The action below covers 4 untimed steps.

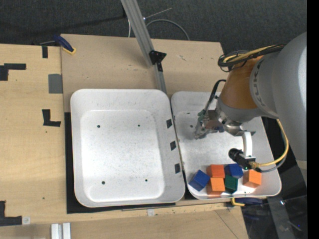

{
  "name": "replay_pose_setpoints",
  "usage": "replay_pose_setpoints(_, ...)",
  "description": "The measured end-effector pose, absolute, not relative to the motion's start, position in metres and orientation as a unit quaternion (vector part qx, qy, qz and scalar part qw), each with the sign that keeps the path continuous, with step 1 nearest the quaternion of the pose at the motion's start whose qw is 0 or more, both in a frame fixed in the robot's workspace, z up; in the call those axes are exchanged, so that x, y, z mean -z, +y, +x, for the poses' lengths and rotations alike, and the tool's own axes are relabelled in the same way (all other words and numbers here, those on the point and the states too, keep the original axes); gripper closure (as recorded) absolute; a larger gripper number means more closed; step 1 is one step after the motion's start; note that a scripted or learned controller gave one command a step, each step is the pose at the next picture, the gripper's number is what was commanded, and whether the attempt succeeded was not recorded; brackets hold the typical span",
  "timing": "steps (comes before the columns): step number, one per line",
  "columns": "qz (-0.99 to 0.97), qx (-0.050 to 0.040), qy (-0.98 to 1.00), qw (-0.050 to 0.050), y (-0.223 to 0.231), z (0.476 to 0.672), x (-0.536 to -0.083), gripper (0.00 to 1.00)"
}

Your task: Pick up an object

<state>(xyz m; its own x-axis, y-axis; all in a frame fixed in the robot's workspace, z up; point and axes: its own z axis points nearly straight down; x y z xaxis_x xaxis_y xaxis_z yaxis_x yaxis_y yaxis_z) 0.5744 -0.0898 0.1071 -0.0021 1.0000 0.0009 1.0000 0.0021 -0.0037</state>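
Several small blocks lie clustered at the near end of the right bin [189,103]: a blue block [199,179], an orange block [217,171], a second orange block [217,184], a blue block [233,170], a green block [231,183] and an orange block [253,177] at the right. My gripper [201,129] hangs over the bin's bare middle, well behind the blocks, below the grey arm with its orange band [239,91]. Nothing shows between its fingers.
The left bin [79,103] lies beside the right one, sharing a middle rim with black clips. A slanted metal rail [142,29] crosses the bench behind the bins. A yellow cable [279,156] loops along the arm at the right.
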Motion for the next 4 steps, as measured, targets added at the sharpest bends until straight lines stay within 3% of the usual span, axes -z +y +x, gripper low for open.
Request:
replay_pose_setpoints(3,-0.707,0.0017,-0.708,-0.003,-0.098,0.584,-0.296,1.0)
replay_pose_setpoints(4,-0.705,-0.0002,-0.71,0.001,-0.037,0.598,-0.282,1.0)
